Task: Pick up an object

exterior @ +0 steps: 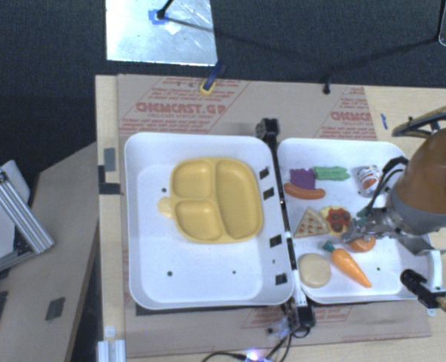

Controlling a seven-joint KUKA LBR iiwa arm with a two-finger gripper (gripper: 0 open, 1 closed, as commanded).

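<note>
The right bin (pixel 381 154) holds several toy foods: a purple piece (pixel 303 178), a green piece (pixel 331 173), a hot dog (pixel 304 192), a pizza slice (pixel 312 223), a red-and-yellow piece (pixel 337 218), a round beige bun (pixel 314 269), a carrot (pixel 350 266) and a white-and-red can (pixel 369 177). My gripper (pixel 358 236) is low in this bin, right of the pizza slice and just above the carrot, over a small orange piece (pixel 363 243). The arm's grey and orange wrist (pixel 430 191) covers the bin's right side.
The left bin (pixel 151 157) contains a yellow divided plate (pixel 212 199). A black hinge strip (pixel 277 202) runs between the two bins. A shiny metal sheet (pixel 160 19) lies beyond the bench at the back. Cardboard (pixel 208 104) sits under both bins.
</note>
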